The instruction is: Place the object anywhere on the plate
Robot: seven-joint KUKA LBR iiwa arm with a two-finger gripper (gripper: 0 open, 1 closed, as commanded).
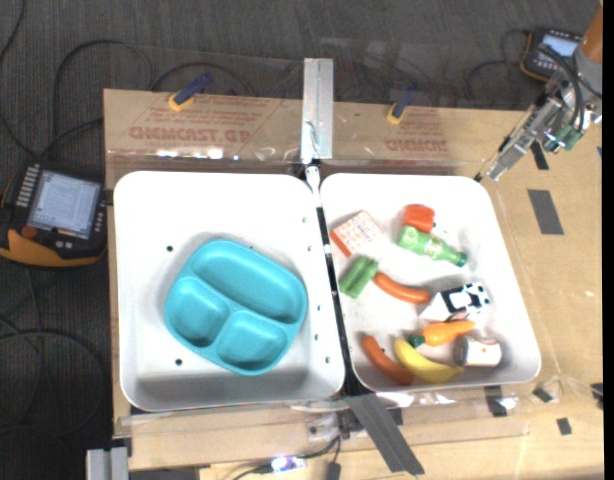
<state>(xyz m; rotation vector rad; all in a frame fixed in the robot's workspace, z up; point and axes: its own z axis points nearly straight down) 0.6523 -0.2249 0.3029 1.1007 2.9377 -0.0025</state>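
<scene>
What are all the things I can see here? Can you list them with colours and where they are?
plate: 1, blue, left bin
bins: 2, white, side by side
green bottle: 1, right bin, top
carton: 1, orange and white, right bin, top left
green block: 1, right bin, left
carrot: 1, orange, right bin, middle
banana: 1, yellow, right bin, bottom
cow toy: 1, black and white, right bin
gripper: 1, grey, above right bin's corner

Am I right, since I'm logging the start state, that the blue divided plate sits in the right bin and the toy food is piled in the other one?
Not quite. The camera view shows the blue divided plate in the left bin, and the toy food piled in the right bin.
</scene>
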